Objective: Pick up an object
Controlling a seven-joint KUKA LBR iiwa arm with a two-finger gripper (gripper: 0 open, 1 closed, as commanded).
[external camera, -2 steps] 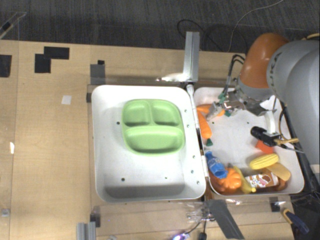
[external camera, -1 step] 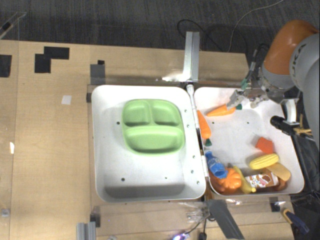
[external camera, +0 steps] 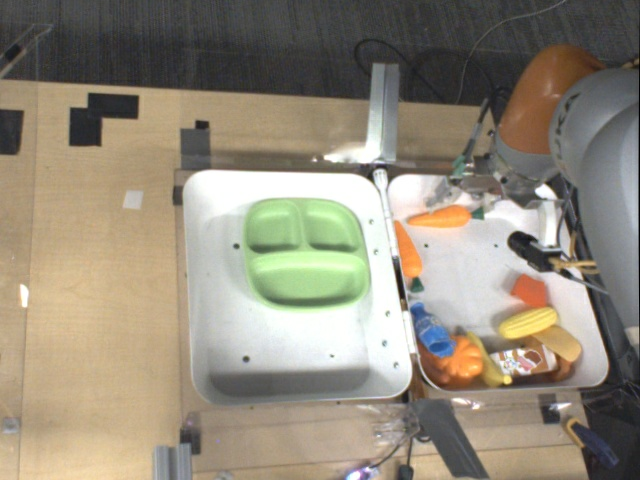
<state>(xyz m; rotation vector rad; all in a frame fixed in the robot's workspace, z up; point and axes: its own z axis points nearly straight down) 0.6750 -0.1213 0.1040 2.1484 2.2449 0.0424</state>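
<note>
- The left bin [external camera: 200, 298] held a green divided plate [external camera: 304, 251], which lay flat in the far half of it.
- Along the left wall of the right bin [external camera: 598, 353] lay an orange carrot [external camera: 408, 252], and near it a small blue bottle [external camera: 432, 331] lay beside an orange pumpkin-like toy [external camera: 458, 361].
- A second carrot [external camera: 440, 218] lay across the far part of the right bin, just beside the gripper [external camera: 476, 183].
- The gripper was low at the far edge of the right bin; no thing was seen between its fingers, and I cannot tell if they were apart or together.
- At the near right lay a brown bottle [external camera: 525, 362], a yellow corn [external camera: 527, 321] and an orange block [external camera: 530, 290].
</note>
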